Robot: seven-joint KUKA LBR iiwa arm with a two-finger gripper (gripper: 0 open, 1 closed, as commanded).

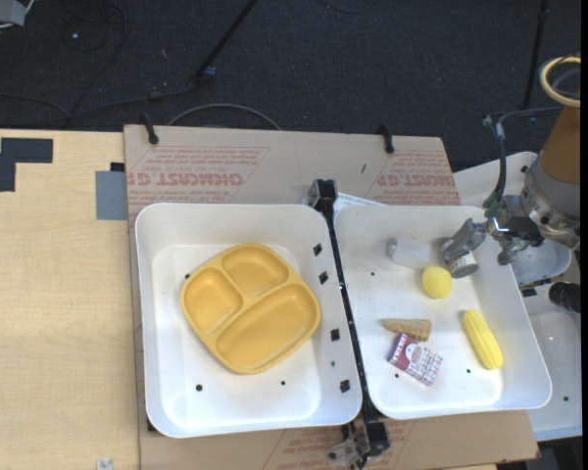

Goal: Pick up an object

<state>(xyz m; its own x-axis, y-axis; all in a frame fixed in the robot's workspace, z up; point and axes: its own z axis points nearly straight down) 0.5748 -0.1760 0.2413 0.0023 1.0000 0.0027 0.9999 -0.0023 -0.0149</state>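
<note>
1. Overall, the left bin (167, 262) held a yellow divided tray (251, 306), untouched; the right bin (529, 380) held all the small candidates.
2. Arm (559, 160) reached in from the right, and the gripper (463, 251) sat low over the right bin's upper area, just beside the yellow ball (436, 282) and near a pale grey object (409, 254).
3. Whether the hand was apart or together could not be told; nothing was visibly between them.
4. Corn cob (481, 339), wafer cone (408, 328) and small red-and-white packet (416, 359) lay further down, apart from the gripper.
5. Step judged: approach, no grasp yet. Next move called for centring over one item, likely the ball, then descending and closing.
</note>
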